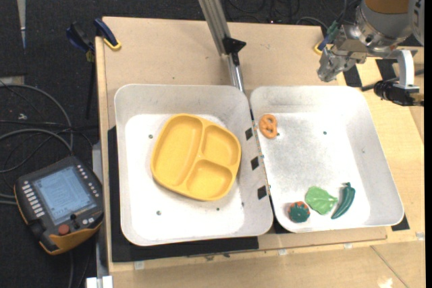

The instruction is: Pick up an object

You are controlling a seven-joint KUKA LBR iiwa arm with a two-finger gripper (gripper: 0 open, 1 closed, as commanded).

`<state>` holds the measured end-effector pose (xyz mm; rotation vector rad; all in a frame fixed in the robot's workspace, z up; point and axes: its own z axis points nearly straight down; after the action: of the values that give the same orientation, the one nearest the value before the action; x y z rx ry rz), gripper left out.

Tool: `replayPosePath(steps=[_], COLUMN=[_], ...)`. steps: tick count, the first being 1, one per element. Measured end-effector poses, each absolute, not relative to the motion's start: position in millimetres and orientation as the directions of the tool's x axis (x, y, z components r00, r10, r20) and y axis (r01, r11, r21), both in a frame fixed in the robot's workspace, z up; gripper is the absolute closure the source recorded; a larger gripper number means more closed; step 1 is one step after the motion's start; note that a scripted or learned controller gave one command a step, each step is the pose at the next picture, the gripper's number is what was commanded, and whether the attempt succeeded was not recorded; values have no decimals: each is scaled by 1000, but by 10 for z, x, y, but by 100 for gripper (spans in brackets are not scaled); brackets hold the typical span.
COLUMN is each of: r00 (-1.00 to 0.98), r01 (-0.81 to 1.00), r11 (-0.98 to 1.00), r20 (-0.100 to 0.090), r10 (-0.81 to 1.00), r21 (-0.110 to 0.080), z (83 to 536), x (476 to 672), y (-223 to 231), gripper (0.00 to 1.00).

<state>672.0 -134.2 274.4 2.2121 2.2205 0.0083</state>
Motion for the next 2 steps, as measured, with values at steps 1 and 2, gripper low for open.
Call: replayPosePath(steps=[1, 2], r00=[-7, -7], r01=[1000, 1000], r11=[7, 7], r20=[1, 1], r10=[1000, 1000], r21=[-1, -3], z=[2705, 2541], x=[6411, 6177], y=[-868, -396], gripper=[100, 100])
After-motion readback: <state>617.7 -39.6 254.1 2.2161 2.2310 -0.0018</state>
